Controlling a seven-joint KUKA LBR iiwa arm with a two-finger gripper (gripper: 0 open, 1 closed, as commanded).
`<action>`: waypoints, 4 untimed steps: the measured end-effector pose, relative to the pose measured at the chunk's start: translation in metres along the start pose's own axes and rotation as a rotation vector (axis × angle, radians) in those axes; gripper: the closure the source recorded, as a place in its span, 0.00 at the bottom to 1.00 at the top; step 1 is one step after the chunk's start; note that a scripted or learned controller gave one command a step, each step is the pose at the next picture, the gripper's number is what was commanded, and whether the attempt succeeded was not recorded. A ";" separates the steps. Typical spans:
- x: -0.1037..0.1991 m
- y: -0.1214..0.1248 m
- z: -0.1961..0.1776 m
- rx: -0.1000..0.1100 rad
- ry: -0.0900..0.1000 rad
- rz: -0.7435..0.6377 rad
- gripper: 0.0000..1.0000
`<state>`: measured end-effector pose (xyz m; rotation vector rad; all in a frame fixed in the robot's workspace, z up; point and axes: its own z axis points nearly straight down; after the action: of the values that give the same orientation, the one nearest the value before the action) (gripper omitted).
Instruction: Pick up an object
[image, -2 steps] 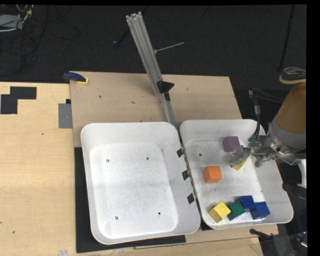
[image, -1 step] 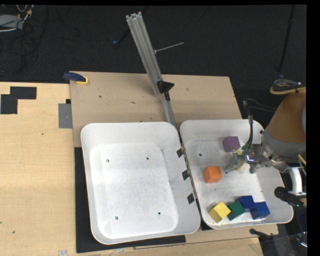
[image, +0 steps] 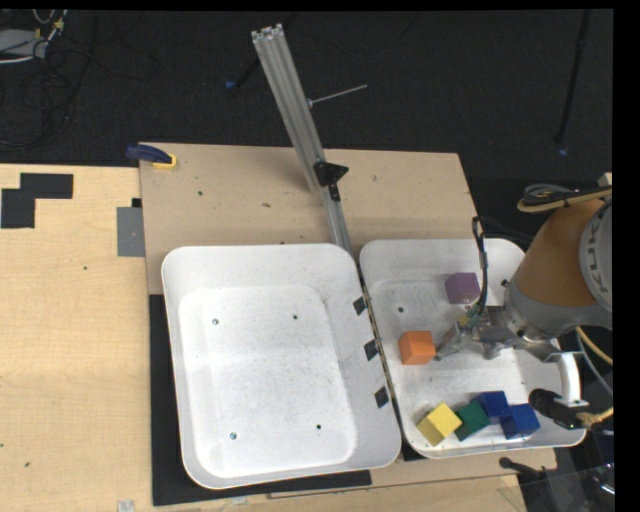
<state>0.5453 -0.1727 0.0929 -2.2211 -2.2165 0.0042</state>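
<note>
The right white bin (image: 400, 270) holds an orange block (image: 417, 347) near its middle left and a purple block (image: 461, 288) further back. Along its front edge lie a yellow block (image: 438, 424), a green block (image: 472, 419) and two blue blocks (image: 508, 413). My gripper (image: 462, 334) reaches in from the right, low over the bin floor. Its tip is just right of the orange block and in front of the purple one. Nothing shows between its fingers.
The left white bin (image: 262, 362) sits beside the right one, joined by black clips (image: 368, 348). A slanted aluminium bar (image: 298, 120) rises behind the bins. The arm's orange band and grey wrist (image: 560, 280) overhang the right bin's right side.
</note>
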 end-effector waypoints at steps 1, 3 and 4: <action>-0.001 0.000 -0.012 0.000 0.001 0.006 1.00; 0.006 -0.001 -0.105 -0.007 -0.001 -0.003 1.00; 0.005 0.000 -0.158 -0.008 -0.002 -0.004 1.00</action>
<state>0.5460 -0.1679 0.2505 -2.2217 -2.2257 -0.0028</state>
